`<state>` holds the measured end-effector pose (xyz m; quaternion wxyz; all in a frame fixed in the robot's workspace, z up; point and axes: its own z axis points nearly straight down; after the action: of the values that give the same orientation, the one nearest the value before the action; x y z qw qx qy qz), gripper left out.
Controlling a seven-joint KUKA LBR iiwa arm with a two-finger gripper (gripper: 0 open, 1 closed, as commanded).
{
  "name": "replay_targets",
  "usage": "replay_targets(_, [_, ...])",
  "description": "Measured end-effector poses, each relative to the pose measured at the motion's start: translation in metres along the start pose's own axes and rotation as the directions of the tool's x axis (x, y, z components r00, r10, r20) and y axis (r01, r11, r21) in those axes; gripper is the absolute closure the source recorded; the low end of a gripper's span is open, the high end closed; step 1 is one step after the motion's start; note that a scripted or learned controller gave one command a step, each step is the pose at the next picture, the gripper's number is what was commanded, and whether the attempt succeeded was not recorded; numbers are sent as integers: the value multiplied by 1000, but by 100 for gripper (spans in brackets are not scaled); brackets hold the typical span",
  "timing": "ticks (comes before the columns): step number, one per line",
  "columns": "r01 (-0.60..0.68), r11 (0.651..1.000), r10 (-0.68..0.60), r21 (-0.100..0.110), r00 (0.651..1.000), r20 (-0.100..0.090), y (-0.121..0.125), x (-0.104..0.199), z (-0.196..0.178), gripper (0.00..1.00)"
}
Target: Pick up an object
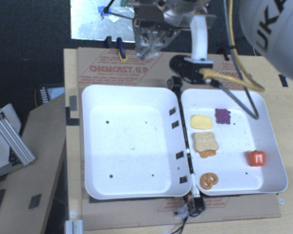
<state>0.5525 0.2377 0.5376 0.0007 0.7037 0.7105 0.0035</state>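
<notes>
Above the far edge of the bench, beyond the left bin (pixel 88 145), the gripper (pixel 147 47) hangs over brown cardboard (pixel 112 68). Its finger position cannot be determined from the camera view, and nothing is visible in its grasp. All objects lie in the right bin (pixel 271 155), nearer the camera than the gripper and well apart from it. Closest to the gripper are a yellow piece (pixel 201 122) and, just beside it, a purple piece (pixel 222 115). Touching the near side of the yellow piece is a slice of toast (pixel 205 143). Farther still from the gripper, a pretzel (pixel 208 181) rests by the near wall, and a red piece (pixel 256 158) sits near the bin's outer side.
</notes>
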Motion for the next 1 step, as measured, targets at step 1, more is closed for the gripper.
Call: replay_targets(1, [-9, 1000, 9, 3, 1000, 4, 28, -4, 3, 100])
